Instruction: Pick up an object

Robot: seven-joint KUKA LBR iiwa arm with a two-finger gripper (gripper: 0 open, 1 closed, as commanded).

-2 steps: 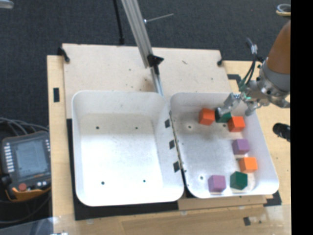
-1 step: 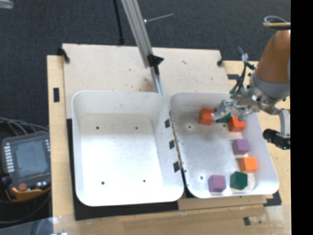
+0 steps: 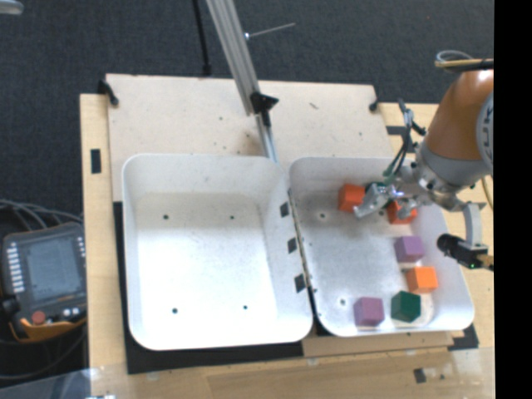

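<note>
My gripper (image 3: 378, 200) hangs low over the back of the right bin (image 3: 332, 256). It sits between an orange cube (image 3: 351, 196) just to its left and a red-orange cube (image 3: 402, 214) just to its right, which the wrist partly covers. Neither cube can be seen held. Further forward in the same bin lie a lilac cube (image 3: 408, 248), a second orange cube (image 3: 425, 278), a green cube (image 3: 406, 307) and a purple cube (image 3: 368, 311).
The left bin (image 3: 208, 248) stands beside the right one, their rims meeting near the middle. A slanted metal pole (image 3: 241, 65) rises behind the bins. A teach pendant (image 3: 46, 273) lies off the bench at the left.
</note>
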